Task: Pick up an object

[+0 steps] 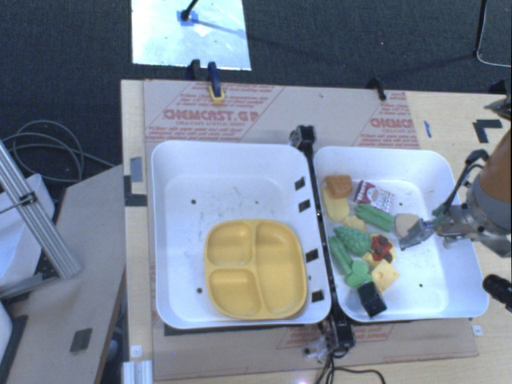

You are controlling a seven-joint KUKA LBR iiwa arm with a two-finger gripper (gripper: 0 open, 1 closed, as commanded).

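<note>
**Plastic on board**

Both white bins look like smooth, faintly glossy plastic; the yellow divided tray is matt plastic. The bench looks like printed brown paper, and a dull metal sheet lies at upper left.

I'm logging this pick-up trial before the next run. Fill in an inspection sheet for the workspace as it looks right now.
Surface: bench covered with printed board, bearing a left bin and a right bin side by side.
Job's things: a heap of small toys along the right bin's left half, among them an orange piece, a red-and-white packet, green pieces, a yellow block and a black block.
Clutter: yellow divided tray in the left bin.
Grippers: claw low over the right bin, at the heap's right edge; grip state unclear.
Cables: loops on the floor at left; a cable at the bench's front edge.
Surroundings: dark carpet, shiny plate behind the bench.
</note>
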